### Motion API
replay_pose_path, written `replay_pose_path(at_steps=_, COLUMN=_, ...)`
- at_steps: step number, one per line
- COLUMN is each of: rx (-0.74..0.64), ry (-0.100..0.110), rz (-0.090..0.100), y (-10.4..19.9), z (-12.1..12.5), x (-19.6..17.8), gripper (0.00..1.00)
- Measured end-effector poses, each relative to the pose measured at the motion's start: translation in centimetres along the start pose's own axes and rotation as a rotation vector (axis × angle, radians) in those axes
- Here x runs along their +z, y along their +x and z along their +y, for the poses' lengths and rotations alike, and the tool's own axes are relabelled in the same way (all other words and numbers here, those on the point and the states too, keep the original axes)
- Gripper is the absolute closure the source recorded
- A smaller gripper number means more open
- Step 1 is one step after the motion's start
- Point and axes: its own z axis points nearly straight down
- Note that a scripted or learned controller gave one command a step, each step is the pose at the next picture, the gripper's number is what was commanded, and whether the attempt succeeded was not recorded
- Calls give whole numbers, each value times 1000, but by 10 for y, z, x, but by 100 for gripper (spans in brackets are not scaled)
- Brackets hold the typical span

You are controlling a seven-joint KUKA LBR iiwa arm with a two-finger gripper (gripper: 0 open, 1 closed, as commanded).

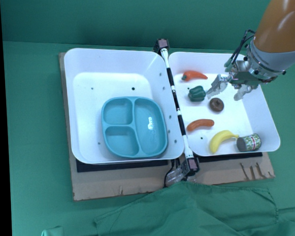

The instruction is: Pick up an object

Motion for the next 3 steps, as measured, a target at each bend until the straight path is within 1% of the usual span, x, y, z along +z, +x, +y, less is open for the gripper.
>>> replay_pose_path(at_steps=1, rx=1, ry=-1, rz=-1, y=-47, z=26, x=90, gripper=0)
replay_pose_path(at_steps=2, rx=4, ry=-8, rz=-4, y=-49, z=27, x=78, gripper=100)
replay_pose_path(at_steps=3, rx=1, ry=-4, rz=-4, y=-94, z=52, x=-24, gripper=100)
